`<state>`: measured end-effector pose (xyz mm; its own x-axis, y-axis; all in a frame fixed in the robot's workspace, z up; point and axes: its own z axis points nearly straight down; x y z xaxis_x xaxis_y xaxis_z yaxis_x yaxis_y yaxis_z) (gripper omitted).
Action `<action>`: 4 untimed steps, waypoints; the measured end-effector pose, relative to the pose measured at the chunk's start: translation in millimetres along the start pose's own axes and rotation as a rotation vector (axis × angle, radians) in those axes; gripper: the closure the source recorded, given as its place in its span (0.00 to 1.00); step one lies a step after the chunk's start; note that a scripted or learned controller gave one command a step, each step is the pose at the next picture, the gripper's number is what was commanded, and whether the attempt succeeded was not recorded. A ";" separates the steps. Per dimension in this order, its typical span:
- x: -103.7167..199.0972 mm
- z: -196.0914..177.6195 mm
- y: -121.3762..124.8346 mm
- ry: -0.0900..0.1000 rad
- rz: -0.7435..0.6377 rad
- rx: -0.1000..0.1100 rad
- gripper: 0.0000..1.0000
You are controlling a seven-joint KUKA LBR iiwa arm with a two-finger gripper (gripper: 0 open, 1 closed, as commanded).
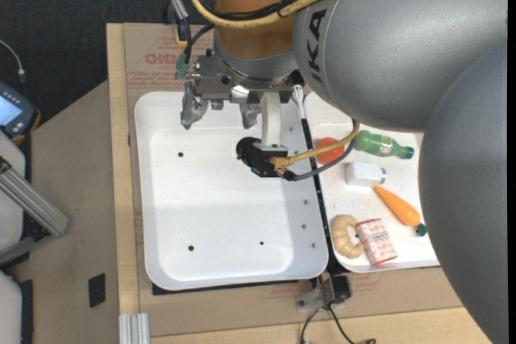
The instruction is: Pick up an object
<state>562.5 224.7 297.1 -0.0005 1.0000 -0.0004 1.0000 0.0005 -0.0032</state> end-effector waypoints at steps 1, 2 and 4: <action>0.0 0.0 0.0 0.000 0.000 0.000 0.00; 0.0 0.0 0.0 0.000 0.000 0.000 0.00; -0.9 115.0 -61.0 -0.005 0.001 0.014 0.00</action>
<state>501.2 223.8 182.2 0.0004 1.0000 -0.0052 0.9999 -0.0005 -0.0170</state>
